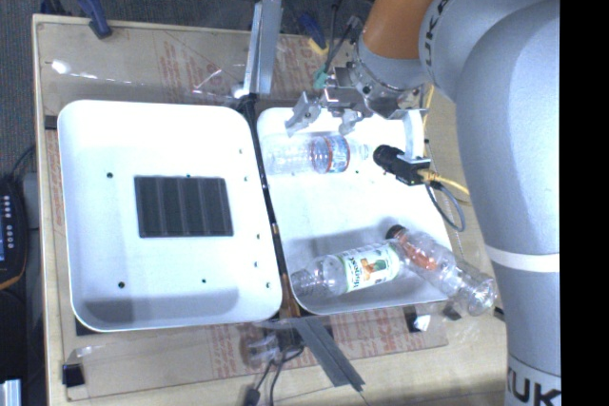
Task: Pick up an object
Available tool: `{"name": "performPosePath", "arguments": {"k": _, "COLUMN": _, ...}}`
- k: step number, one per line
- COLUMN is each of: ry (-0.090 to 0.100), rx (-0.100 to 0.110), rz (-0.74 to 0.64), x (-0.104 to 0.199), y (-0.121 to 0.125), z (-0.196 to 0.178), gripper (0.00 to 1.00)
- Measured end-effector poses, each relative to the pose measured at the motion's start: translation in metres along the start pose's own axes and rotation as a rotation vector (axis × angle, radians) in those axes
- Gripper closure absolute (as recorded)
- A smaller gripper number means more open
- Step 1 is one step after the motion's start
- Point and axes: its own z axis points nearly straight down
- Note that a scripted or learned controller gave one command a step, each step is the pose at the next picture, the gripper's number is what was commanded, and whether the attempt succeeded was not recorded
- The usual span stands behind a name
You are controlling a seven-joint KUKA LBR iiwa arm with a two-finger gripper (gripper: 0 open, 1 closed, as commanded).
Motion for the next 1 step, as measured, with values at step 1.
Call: {"name": "performPosePath", "arguments": {"k": 1, "ry": -0.001, "rx": -0.002, "rz": -0.069, "x": -0.0618, "y": -0.0549, "z": 0.0178, "gripper": 0.00}}
